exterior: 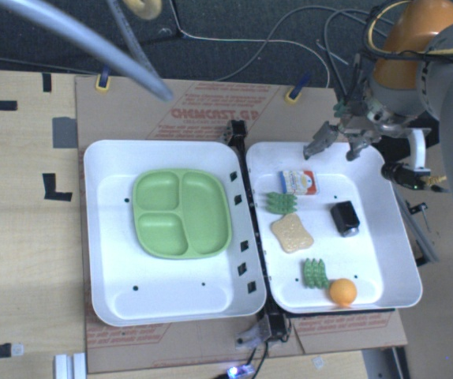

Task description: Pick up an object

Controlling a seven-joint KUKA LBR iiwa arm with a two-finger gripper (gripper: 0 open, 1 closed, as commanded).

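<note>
My gripper (338, 146) hangs over the far edge of the right bin (392, 235), its two fingers spread open with nothing between them. Below it in that bin lie a small white and red-blue carton (297, 182), a green leafy toy (281, 204), a tan bread-like slice (291, 233), a black block (345, 217), a second green toy (315, 273) and an orange ball (342, 291). The carton is the nearest object, just below and to the left of the fingers.
The left bin (108, 235) holds a green divided plate (183, 213). Black clips (246, 247) run along the seam between the bins. Cables (290, 38) trail over the dark area behind the bench. A grey pole (69, 30) crosses the top left.
</note>
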